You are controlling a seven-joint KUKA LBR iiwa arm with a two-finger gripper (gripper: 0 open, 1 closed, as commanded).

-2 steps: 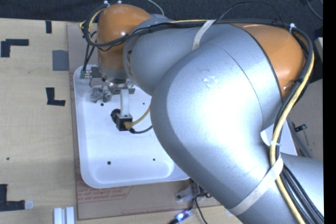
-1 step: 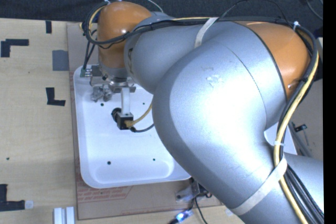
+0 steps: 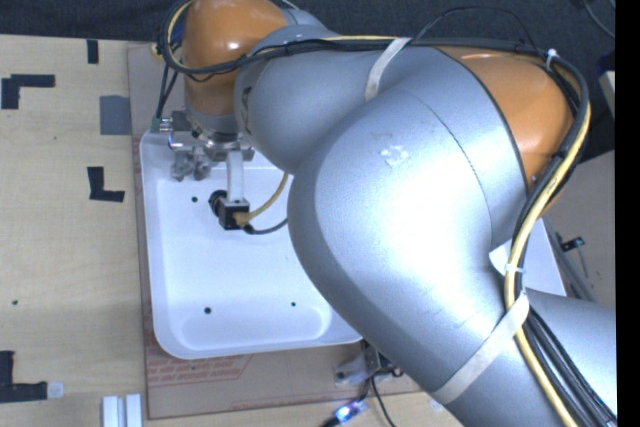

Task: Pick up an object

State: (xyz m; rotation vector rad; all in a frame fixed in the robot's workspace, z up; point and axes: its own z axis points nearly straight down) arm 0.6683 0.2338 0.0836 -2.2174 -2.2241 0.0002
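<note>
Gripper [image 3: 200, 158] hangs over the far left corner of the white bin [image 3: 235, 300]; you cannot tell if it is open or holding something.

Bright, even light falls from above. My arm [image 3: 420, 215] carries a soft sheen at 3 o'clock and looks slightly blurred. The bin [image 3: 200, 290] glares white at 7 o'clock, with faint shadow beneath my pincer [image 3: 203, 165].
</note>
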